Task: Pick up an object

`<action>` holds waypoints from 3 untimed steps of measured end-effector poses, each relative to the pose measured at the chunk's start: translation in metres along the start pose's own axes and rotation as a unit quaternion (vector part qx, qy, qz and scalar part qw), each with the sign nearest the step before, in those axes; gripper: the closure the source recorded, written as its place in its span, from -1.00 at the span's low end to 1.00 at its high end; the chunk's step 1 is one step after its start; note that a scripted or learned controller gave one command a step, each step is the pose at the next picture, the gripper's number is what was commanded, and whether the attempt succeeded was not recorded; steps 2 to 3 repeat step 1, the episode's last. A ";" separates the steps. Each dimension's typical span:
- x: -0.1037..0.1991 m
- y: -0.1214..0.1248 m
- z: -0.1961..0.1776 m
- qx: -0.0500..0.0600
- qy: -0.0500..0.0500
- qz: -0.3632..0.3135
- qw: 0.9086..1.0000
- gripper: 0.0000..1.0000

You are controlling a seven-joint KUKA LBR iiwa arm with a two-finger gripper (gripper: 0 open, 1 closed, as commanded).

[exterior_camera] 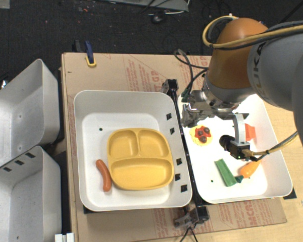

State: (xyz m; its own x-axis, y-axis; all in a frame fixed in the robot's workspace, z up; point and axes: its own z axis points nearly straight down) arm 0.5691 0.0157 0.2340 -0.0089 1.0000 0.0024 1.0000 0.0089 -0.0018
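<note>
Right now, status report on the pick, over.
Gripper above upper left of right bin, nothing seen held. Yellow-and-red toy food just beside it. Green block, orange toy farther off, not obstructing.

Bench: brown board top, faint red lettering printed across it. Two shallow white bins are set on it side by side, the left bin and the right bin, rims almost meeting. A blue-and-yellow clamp is fixed at the far left corner.

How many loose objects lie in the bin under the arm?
4: a yellow-and-red piece by the bin's left edge, an orange-red block to its right, a green block toward the front, an orange piece beside it. The arm may hide more.
</note>
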 end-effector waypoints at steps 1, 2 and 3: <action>0.053 -0.007 0.006 0.000 0.000 0.000 1.000 1.00; 0.053 -0.007 0.006 0.000 0.000 0.000 1.000 1.00; 0.053 -0.007 0.006 0.000 0.000 0.000 1.000 1.00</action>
